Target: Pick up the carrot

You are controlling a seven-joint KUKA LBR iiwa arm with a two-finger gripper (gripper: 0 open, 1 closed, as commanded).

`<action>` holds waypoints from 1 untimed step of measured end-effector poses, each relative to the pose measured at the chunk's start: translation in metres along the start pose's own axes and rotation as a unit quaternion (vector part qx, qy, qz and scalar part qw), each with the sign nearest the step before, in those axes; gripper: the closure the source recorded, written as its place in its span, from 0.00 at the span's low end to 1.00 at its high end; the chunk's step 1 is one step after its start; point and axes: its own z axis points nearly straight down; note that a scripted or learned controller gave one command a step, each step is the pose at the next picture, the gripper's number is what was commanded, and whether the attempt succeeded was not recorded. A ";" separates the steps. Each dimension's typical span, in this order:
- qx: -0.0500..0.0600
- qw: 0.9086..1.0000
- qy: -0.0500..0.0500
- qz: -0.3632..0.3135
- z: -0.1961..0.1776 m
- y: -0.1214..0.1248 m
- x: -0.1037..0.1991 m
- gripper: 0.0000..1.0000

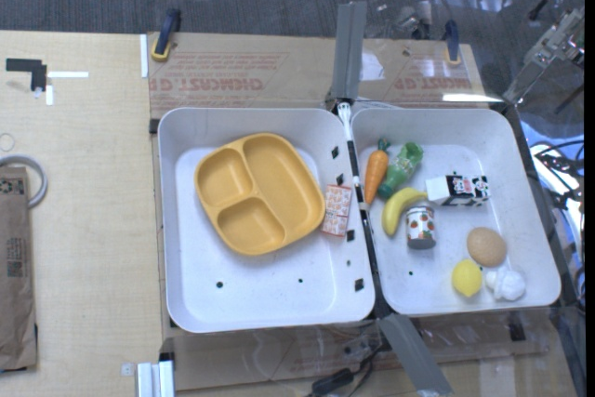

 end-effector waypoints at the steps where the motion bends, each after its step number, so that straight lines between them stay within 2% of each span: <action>1: 0.000 0.989 0.000 0.151 0.095 0.033 0.032 0.00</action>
